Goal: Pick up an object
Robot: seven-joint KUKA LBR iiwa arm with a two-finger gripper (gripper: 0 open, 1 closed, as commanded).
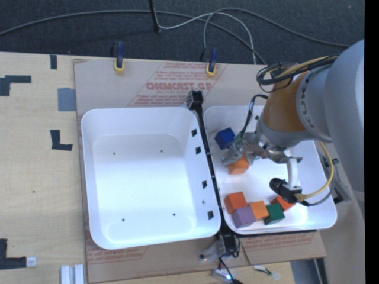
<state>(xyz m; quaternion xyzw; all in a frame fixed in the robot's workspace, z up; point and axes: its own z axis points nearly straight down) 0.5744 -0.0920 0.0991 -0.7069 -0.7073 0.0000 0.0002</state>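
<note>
Arm (320, 99) enters from the right, wrist over the right bin (314, 220), orange band visible above it. Gripper (235, 157) sits low in that bin's near-left part, close to the divider between bins. I see an orange block (238, 166) directly at the fingertips, touching or just beneath them; can't confirm from my feed whether it's pinched, so grip state: cannot tell. Blue block (225, 138) lies just beyond the gripper, toward the bin's far-left corner, partly tilted. Along the near edge of the right bin: second orange block (235, 201), purple block (243, 217), orange-yellow block (259, 209), green block (275, 212), all clustered, touching or nearly so. Small red piece (285, 203) beside the green one, partly hidden by black cable fitting. Left bin (95, 135) adjoins.
</note>
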